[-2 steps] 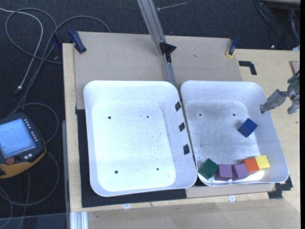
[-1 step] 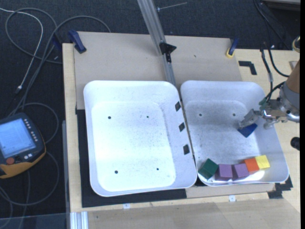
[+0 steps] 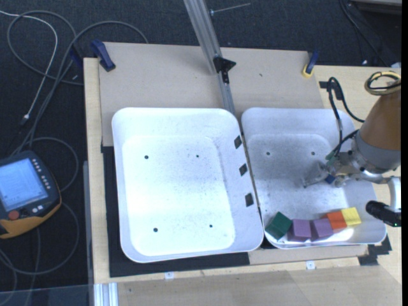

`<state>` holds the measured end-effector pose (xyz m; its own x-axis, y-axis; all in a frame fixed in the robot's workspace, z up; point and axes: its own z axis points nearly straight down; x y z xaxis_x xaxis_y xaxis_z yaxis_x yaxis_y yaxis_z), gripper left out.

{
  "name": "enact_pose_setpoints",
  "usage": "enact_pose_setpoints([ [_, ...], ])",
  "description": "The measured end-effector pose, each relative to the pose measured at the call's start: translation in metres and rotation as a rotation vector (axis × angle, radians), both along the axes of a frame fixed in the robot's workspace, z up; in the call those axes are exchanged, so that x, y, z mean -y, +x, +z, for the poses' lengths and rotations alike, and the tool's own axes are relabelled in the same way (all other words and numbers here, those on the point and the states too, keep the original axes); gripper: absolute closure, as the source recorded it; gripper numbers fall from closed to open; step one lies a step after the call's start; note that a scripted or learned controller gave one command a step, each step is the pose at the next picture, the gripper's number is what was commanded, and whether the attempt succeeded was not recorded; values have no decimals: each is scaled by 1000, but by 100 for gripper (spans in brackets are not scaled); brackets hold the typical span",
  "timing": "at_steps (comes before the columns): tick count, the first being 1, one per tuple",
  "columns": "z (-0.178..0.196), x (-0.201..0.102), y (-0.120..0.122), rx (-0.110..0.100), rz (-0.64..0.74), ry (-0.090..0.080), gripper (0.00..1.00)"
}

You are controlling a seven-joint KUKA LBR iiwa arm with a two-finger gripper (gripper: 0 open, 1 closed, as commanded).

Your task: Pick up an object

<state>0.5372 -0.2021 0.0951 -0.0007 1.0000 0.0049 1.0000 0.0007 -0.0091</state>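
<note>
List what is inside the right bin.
In the right bin, a green block, two purple, an orange and a yellow line its near edge. The arm covers its right side.

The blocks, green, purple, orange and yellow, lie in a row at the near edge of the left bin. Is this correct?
Not quite. The camera view shows the row of blocks, green, purple, orange and yellow, along the near edge of the right bin, not the left bin.

No text, label, brand, number or sign can be read. The handheld control unit (image 3: 24,193) at about 9 o'clock has a lit screen, but what it shows is too small and blurred to read.
</note>
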Motion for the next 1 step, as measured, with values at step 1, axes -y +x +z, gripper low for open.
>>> enact_pose_setpoints([
  [1, 6, 16, 83, 16, 2, -7, 0],
])
